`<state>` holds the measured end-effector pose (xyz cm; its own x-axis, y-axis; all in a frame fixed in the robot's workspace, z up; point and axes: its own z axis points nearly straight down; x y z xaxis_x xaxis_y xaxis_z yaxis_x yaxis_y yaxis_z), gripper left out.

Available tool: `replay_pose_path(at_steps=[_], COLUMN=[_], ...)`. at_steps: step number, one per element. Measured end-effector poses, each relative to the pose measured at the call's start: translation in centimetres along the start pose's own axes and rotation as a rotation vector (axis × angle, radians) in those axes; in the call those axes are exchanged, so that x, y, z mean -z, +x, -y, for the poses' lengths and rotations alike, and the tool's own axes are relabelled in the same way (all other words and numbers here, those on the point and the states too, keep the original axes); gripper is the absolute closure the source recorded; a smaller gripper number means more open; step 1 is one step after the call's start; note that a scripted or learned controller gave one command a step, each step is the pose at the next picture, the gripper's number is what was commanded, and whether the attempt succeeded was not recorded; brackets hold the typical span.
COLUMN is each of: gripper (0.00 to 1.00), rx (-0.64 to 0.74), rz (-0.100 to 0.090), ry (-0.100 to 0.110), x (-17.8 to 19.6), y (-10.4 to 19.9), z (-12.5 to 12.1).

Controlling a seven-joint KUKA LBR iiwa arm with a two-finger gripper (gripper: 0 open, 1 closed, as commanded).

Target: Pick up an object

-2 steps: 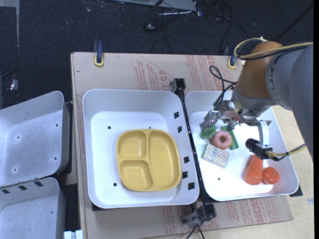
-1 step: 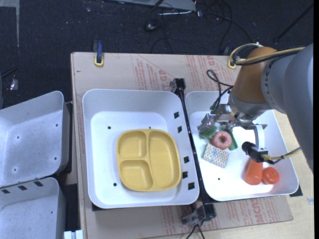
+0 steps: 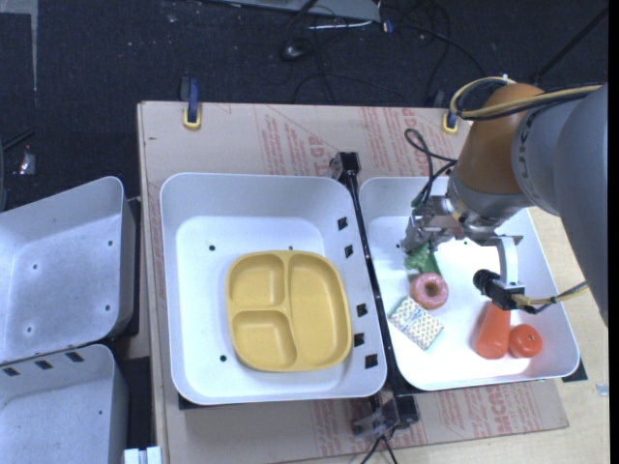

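While the arm [image 3: 527,148] reaches in from the right over the right bin [image 3: 551,370], its pincer [image 3: 426,243] hangs low at that bin's upper left, just above a green thing [image 3: 420,259], perhaps touching it; whether the pincer is open or closed I cannot tell. Just below the green thing lies a pink donut [image 3: 428,290], and beside that, lower left, a patterned packet [image 3: 417,323]. An orange carrot [image 3: 492,330] and a red ball [image 3: 525,341] sit touching near the lower right corner. A yellow tray [image 3: 288,310] with three compartments lies in the left bin [image 3: 193,259]. Both bins rest on the bench [image 3: 251,138].
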<state>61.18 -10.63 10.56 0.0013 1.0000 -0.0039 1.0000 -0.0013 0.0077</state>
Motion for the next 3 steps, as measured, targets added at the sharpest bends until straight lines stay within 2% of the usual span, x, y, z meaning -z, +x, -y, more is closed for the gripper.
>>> replay_pose_path(at_steps=[2, 3], gripper=[1.0, 1.0], rx=[0.004, 0.007], rz=[-0.003, -0.005], ry=[0.003, 0.01], x=[11.6, 11.1], y=[-0.2, 4.2], z=[-0.2, 1.4])
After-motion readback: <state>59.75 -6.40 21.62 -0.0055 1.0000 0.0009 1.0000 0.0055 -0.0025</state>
